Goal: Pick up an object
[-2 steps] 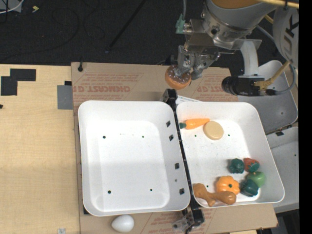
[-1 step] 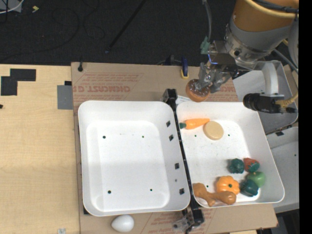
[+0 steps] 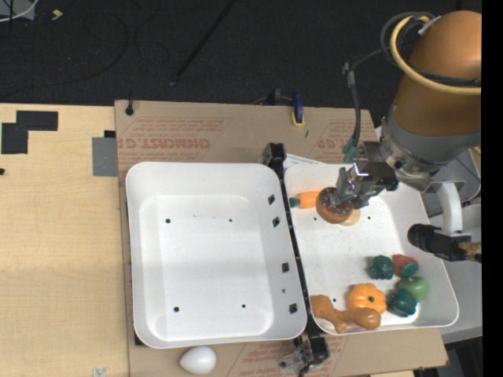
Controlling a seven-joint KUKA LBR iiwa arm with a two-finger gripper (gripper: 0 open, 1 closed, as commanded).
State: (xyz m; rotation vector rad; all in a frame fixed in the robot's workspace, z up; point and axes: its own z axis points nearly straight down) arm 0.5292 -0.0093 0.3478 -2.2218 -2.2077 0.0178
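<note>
White egg [image 3: 197, 359]: lay on the counter [image 3: 55, 250] just outside the near rim of the left bin [image 3: 141, 305]; smooth and rounded, likely slippery and prone to roll.
Left bin: held nothing that could be made out.
Tan curved toy [image 3: 343, 314]: lay in the near corner of the right bin [image 3: 377, 210], touching the orange pumpkin; looked like hard plastic, light, and its narrow neck seemed the easiest place to pinch.
Orange pumpkin [image 3: 367, 296]: sat just beyond the tan toy; round and ribbed, probably light and stiff, best taken across its width.
Green pieces [image 3: 406, 295]: clustered at the near right of the bin, with a darker green one [image 3: 382, 267] and a small red one [image 3: 404, 261] just behind; crowded together, so a clean hold there looked awkward.
Brown round object [image 3: 336, 211]: the task's thing, as judged from the gripper's place; it rested on the bin floor toward the far left of the right bin, disc-like, apparently stiff and light, with a rim that would take a pinch across its edge.
Small orange piece [image 3: 306, 200]: lay just beside the brown object, near the divider between the bins.
Gripper [image 3: 344, 201]: stood directly over the brown object, touching or nearly so.
Fingers: whether they were open, closed or clamped on the object could not be told from this slant.
Risk: a glancing contact could skid a smooth light disc across the bin floor.
</note>
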